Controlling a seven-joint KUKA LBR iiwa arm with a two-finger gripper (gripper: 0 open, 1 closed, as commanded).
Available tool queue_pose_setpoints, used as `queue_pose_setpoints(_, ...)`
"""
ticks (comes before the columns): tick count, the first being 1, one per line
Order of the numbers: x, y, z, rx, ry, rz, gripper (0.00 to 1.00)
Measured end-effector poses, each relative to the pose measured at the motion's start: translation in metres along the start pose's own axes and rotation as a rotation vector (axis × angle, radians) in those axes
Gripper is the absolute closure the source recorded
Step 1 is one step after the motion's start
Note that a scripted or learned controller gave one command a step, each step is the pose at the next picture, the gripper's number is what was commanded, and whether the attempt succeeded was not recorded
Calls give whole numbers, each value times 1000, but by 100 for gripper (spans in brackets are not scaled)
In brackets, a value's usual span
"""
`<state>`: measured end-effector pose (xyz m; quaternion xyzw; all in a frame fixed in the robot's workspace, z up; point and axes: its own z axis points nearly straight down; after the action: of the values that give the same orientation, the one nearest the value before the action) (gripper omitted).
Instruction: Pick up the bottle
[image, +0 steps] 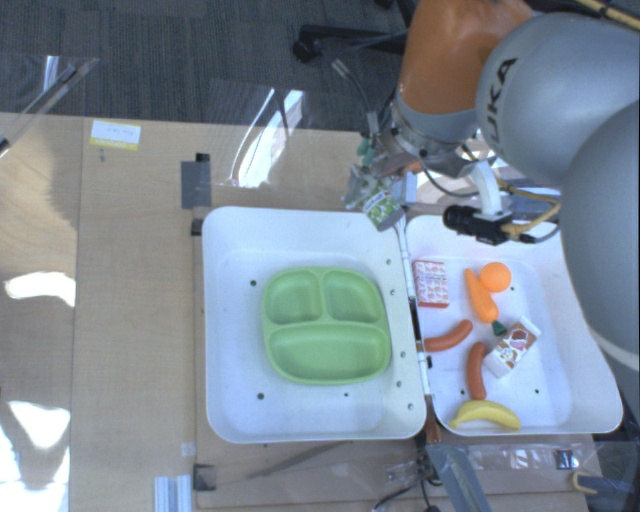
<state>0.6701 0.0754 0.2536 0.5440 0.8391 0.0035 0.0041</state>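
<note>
My bench (130, 300) carries two white bins: the left bin (225, 330) at nine o'clock and the right bin (590, 400) at three o'clock. I count one green divided tray (325, 325) with three compartments in the left one; in the right one I count two sausages, one (447, 336) at its nine o'clock and the other (475, 369) toward six, plus one banana (487, 415) at six o'clock, one carrot (479, 296), one orange ball (495, 276), one red-and-white packet (430, 283) at eleven o'clock and one small carton (511, 346). I also count one small green-labelled item (381, 208) at twelve o'clock, above the bins' shared edge, though I can't tell what kind of thing it is.
</note>
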Motion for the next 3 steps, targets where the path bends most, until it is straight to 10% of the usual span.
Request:
queue_pose_setpoints(2,148,30,-7,-3,4,-1195,100)
queue_pose_setpoints(3,195,-43,62,-3,6,-1817,100)
